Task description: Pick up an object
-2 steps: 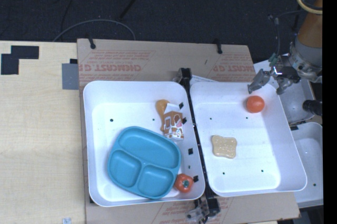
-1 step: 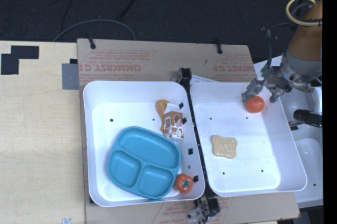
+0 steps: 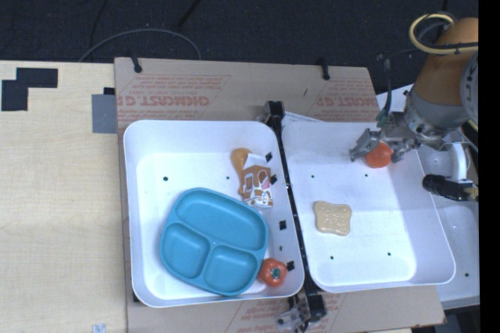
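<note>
Two shallow white plastic bins are seen side by side on the counter point(image 3: 55, 191), over a sheet of brown cardboard point(image 3: 234, 93). The grey arm point(image 3: 441, 81) with its orange band is seen reaching in from the right, and the end effector point(image 3: 378, 148) is placed over the upper right part of the right bin point(image 3: 437, 261). A small round orange-red object point(image 3: 379, 156) is seen between the grey fingers, which are closed against its sides. A flat beige toast-shaped piece point(image 3: 333, 217) is found lower in the same bin, well apart from the end effector. In the left bin point(image 3: 148, 144), a blue three-compartment plastic plate point(image 3: 214, 241) is laid near the bottom, with a small red tomato-like ball point(image 3: 273, 272) just beside its lower right edge. An orange-brown piece point(image 3: 241, 159) and a small printed packet point(image 3: 257, 187) are seen just above the plate, near the divider between the bins
</note>
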Motion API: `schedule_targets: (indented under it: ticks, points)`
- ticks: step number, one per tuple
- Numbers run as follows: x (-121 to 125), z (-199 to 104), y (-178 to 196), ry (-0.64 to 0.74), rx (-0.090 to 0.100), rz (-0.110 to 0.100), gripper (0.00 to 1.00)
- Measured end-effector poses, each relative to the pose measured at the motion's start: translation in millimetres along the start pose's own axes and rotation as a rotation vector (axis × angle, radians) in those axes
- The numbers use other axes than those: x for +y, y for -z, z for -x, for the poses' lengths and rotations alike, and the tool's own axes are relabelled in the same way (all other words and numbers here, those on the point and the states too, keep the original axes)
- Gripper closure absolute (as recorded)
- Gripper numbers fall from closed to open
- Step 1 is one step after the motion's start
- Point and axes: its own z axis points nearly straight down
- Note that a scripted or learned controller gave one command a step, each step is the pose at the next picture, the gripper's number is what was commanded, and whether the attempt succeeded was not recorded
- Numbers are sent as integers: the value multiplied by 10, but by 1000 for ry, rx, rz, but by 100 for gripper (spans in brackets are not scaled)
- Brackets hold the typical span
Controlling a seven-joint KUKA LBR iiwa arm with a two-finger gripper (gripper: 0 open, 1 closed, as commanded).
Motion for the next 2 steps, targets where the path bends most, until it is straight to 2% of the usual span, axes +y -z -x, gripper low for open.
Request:
schedule_targets:
  ticks: [1, 2]
  points:
    - [8, 5, 129, 1, -1, 3, 100]
    - [11, 33, 556, 2, -2, 8, 100]
